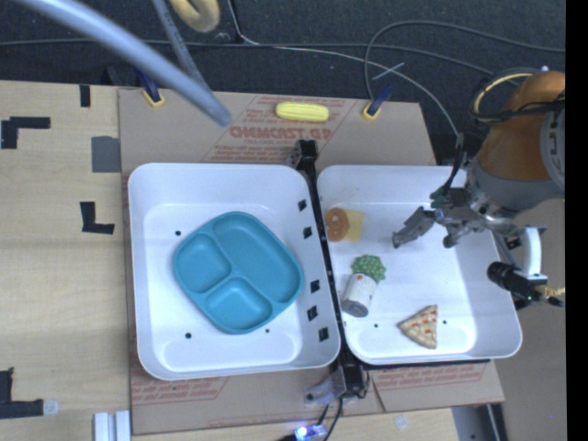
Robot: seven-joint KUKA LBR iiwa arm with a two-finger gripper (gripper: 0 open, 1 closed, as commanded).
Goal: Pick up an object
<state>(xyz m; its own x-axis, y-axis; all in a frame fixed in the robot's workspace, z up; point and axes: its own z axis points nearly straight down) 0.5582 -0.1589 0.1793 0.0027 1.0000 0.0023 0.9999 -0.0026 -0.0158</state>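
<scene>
Two shallow white bins sit side by side on a bench, seen from above at a slant. The left bin holds a blue divided tray. The right bin holds four small things: a round orange and yellow piece at the far left, a green broccoli floret just nearer, a small pale can lying on its side touching the floret, and a pizza slice near the front. The gripper hangs over the bare right middle of that bin, its two dark fingers spread apart with nothing between them and touching no object. The likely trouble: dropping straight down here would close on bare floor. Reaching for the floret or can risks nudging one into the other, since they touch, and the can may roll.
</scene>
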